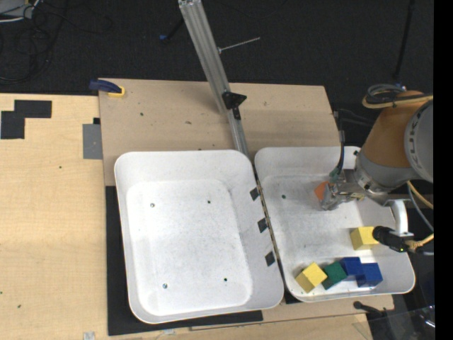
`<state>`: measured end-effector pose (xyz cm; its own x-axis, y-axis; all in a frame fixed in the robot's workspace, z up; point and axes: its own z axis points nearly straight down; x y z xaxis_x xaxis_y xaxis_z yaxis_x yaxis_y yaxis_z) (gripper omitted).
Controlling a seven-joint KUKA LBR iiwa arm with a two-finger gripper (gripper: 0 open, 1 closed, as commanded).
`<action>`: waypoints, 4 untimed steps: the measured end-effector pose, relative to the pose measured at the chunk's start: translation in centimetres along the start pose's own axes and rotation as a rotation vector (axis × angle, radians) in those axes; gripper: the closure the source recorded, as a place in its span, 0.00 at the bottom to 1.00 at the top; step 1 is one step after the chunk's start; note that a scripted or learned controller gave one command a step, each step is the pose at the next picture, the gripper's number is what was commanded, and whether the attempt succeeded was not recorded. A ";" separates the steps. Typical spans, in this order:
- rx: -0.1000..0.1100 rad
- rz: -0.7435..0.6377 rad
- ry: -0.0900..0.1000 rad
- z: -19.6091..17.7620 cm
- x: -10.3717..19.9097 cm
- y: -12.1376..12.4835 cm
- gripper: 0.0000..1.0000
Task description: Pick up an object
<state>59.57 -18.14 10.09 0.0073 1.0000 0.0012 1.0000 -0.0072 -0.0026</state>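
Arm: we see the grey arm (396,154) reaching in from three o'clock, low over the right bin (297,239).
Gripper: the gripper (333,198) sits down near the bin floor in the upper middle of that bin.
Jaws: we cannot tell how far apart they stand, nor whether anything is caught between them.
Nearest object: an orange block (320,189) lies just beside the gripper at about ten o'clock, partly hidden by it; we cannot tell if they touch.
Long axis: too little of the orange block shows for us to judge.
Other objects: a yellow block (363,237) at five o'clock; further down, a second yellow block (310,277), a green block (334,273) and a blue block (362,270) clustered along the bin's near edge.
Left bin: the left bin (141,183) lies at nine o'clock, well apart.
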 end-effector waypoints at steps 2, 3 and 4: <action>-0.005 -0.009 -0.002 -11.8 0.7 0.4 1.00; -0.005 -0.009 -0.002 -15.4 0.6 0.4 1.00; 0.000 -0.012 0.001 -15.9 6.1 -0.1 1.00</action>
<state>59.54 -12.10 25.97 -0.0044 1.0000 0.0024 1.0000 0.0044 -0.0026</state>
